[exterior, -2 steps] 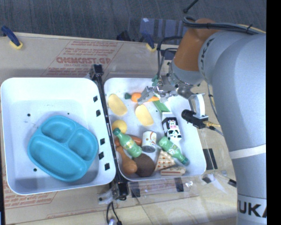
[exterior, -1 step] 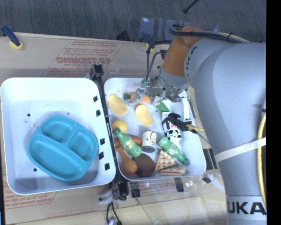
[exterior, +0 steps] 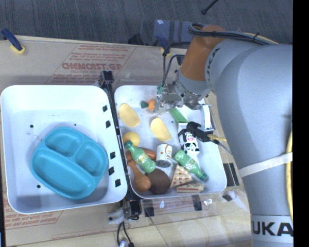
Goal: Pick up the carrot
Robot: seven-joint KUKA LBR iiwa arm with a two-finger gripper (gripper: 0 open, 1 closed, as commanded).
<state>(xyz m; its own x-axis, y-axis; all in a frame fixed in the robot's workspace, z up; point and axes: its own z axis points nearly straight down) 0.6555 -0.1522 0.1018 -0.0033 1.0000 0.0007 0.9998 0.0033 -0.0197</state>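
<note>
A small orange carrot point(exterior: 151, 105) with a green top lies near the far wall of the right bin point(exterior: 216, 176). My gripper point(exterior: 166, 99) is low over that far end, just to the carrot's right and very close to it. From this angle I cannot make out whether the carrot is between the gripper's tips or only beside them. The grey arm with its orange band comes in from the right and covers the bin's far right corner.
The right bin also holds two yellow pieces point(exterior: 129, 115), point(exterior: 160, 129), a lemon point(exterior: 132, 138), two green bottles point(exterior: 140, 157), point(exterior: 190, 164), a can point(exterior: 164, 155), a cow-patterned toy point(exterior: 190, 144) and brown items point(exterior: 157, 181). A blue divided plate point(exterior: 69, 161) lies in the left bin point(exterior: 20, 99).
</note>
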